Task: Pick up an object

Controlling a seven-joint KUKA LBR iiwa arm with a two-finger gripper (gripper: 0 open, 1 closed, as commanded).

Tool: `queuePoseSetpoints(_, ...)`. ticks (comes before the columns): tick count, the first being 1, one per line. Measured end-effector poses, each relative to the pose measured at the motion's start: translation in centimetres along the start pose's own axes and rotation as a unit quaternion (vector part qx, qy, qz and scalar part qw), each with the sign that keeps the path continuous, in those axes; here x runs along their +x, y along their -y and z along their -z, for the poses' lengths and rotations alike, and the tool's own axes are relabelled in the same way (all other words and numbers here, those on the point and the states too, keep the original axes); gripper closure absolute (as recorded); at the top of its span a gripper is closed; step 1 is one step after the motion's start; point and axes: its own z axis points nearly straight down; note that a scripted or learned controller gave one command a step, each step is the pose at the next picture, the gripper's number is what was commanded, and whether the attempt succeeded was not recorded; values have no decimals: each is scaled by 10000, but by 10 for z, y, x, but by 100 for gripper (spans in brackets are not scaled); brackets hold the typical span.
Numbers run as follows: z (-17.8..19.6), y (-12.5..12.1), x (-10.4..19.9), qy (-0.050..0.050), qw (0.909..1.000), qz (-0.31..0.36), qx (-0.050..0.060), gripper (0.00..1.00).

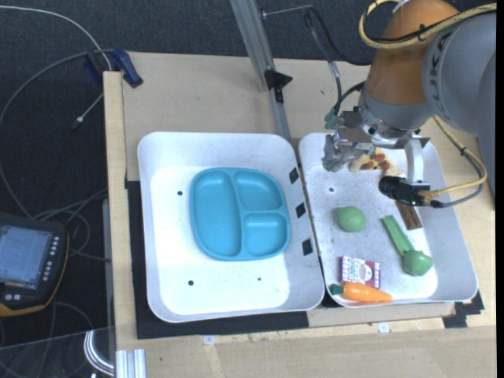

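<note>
The green ball [351, 218] lies just below the gripper [340, 157], whose jaw state cannot be told; approach step, next calls for descent.

Robotics lab: wooden bench [213, 93], loose cables [47, 30] on dark carpet, teach pendant [27, 262] at left.

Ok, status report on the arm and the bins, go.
Hand low over right bin's far end, near a pizza slice; grip unclear. Green ball, green scoop, carrot, small pink box loose. Blue divided plate in left bin.
</note>
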Motion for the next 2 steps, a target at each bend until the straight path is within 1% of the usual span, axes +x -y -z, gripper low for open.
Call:
queuePoseSetpoints(1, 0, 14, 58, -6, 10000, 8, -1, 100)
queuePoseSetpoints(2, 19, 17, 116, -7, 10000, 15, -32, 100)
